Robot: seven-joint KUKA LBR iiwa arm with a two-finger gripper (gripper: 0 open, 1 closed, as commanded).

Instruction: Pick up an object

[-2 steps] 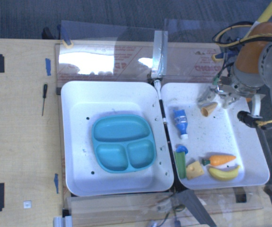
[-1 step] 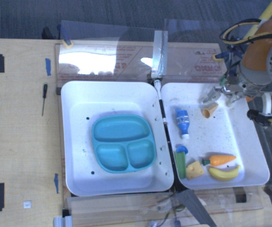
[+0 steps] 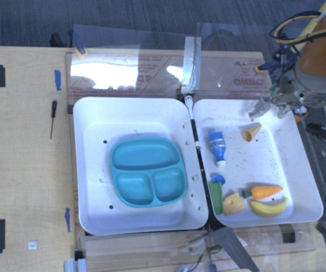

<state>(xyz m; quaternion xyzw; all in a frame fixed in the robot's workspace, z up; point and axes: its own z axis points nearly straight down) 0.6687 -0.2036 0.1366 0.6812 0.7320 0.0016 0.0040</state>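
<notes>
Lying in the right bin: blue tube, long axis running far to near, cap toward the near side; small tan cone, tip pointing near-left; green marker running far to near; yellow chunk; carrot and banana both stretching left to right. Hovering over the far right corner, gripper, metal fingers slightly apart, clamping nothing. Sitting in the left bin, a smooth teal tray.
</notes>
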